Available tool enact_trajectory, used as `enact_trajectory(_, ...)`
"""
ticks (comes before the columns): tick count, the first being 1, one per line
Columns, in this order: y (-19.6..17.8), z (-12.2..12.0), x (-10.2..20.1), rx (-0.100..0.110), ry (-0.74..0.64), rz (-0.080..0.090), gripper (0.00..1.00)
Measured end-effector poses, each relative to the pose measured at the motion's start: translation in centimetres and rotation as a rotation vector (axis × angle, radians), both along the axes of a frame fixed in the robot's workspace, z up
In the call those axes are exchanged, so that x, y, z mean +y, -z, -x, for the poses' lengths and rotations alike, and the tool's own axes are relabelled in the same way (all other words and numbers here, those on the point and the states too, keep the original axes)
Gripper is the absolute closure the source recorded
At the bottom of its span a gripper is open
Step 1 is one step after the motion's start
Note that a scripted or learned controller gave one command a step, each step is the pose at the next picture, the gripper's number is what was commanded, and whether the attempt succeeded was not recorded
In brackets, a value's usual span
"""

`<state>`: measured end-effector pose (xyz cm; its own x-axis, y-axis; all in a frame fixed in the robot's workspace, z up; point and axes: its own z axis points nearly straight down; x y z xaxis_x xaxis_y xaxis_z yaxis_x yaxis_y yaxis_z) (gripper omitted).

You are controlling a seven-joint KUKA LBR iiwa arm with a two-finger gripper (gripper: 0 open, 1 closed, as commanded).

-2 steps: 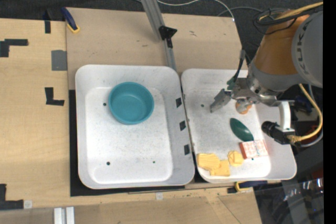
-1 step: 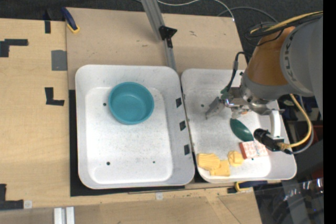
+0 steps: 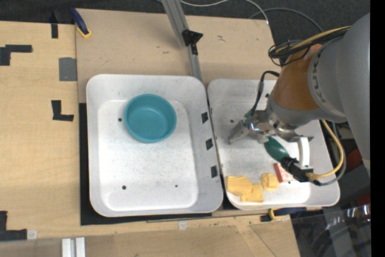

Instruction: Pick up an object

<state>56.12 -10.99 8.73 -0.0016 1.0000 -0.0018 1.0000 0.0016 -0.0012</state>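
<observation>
In the right bin [image 3: 240, 93], my gripper [image 3: 242, 128] hangs low over the bare floor near the bin's middle. It is open, and nothing shows between its fingers [image 3: 233, 136]. A dark green thing [image 3: 275, 148] lies just right of and below the gripper, partly under the wrist. Along the bin's front edge lie two yellow pieces, a larger one [image 3: 244, 187] and a smaller one [image 3: 269, 181], with a small red thing [image 3: 278, 171] beside them. A teal bowl [image 3: 150, 118] sits upright in the left bin [image 3: 108, 147].
The arm comes in from the right and covers the right bin's right side. A metal bar [image 3: 174, 9] slants down from the top to the gap between the bins. Black clips [image 3: 210, 144] line the divide between the bins.
</observation>
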Motion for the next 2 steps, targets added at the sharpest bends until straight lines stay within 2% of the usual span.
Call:
enact_trajectory(1, -1.2, 0.0, 0.1, 0.000, -0.001, -0.002, 1.00)
enact_trajectory(2, -6.9, 0.4, -0.7, -0.005, 0.001, -0.001, 1.00)
